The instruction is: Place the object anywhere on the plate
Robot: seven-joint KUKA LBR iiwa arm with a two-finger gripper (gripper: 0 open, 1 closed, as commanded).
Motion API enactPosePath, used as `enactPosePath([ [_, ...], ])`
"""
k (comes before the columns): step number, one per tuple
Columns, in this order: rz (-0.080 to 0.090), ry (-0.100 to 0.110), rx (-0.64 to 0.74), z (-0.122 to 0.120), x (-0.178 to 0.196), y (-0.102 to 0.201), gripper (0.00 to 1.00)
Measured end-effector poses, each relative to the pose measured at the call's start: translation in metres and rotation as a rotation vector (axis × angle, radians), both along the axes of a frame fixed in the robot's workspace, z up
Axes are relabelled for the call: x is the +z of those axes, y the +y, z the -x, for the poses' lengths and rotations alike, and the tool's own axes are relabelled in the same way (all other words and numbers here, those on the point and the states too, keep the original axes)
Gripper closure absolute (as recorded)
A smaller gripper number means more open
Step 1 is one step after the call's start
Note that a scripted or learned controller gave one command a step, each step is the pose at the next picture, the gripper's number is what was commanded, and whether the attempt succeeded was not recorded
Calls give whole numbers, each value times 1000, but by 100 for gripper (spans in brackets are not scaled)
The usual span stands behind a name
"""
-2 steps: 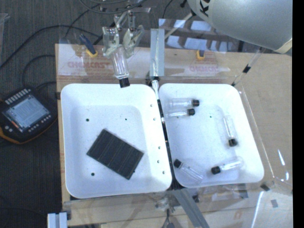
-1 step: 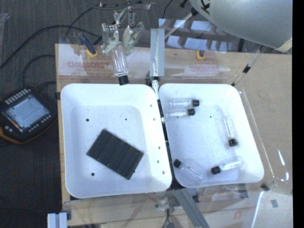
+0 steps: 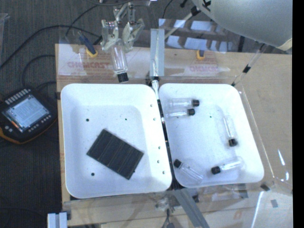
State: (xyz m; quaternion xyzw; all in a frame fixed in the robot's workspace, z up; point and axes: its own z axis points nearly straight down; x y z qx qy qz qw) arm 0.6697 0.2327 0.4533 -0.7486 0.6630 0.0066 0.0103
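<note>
**Vial held up high above the left bin**

Gripper [image 3: 121, 32] sits near the top of the view, over the wooden bench just behind the left bin. Its two clear fingers are pinched on a small clear vial [image 3: 118, 63] with a black cap. The vial hangs below the fingers with its cap pointing down toward the back rim of the left bin. It is up off the bin, not on the plate.

Going from left to right: a dark hand controller [image 3: 24, 113] with a pale screen lies on the dark floor, past the bench's left edge. Next comes the left bin [image 3: 76, 103], white and shallow. A dark flat plate [image 3: 115, 154] with ridges lies on its floor, turned at a slant, near the front. The plate is well apart from the held vial.

The right bin [image 3: 247, 127] sits just beside the left one, with their rims touching in the middle. Five more clear vials with black caps lie on their sides in it. Two vials [image 3: 183, 107] lie close together near the back. One vial [image 3: 229, 131] lies near the right wall. One vial [image 3: 227, 166] lies at the front right, and one vial [image 3: 187, 170] lies at the front left.

Both bins rest on a pale wooden bench [image 3: 275, 103]. The big grey arm [image 3: 247, 8] fills the top right corner. Black cables [image 3: 47, 37] trail over the dark floor at the top left.
</note>
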Motion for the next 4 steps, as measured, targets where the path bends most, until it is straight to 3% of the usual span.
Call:
enactPosePath([
  [4,-37,-7,-9,-3,39,4,100],
])
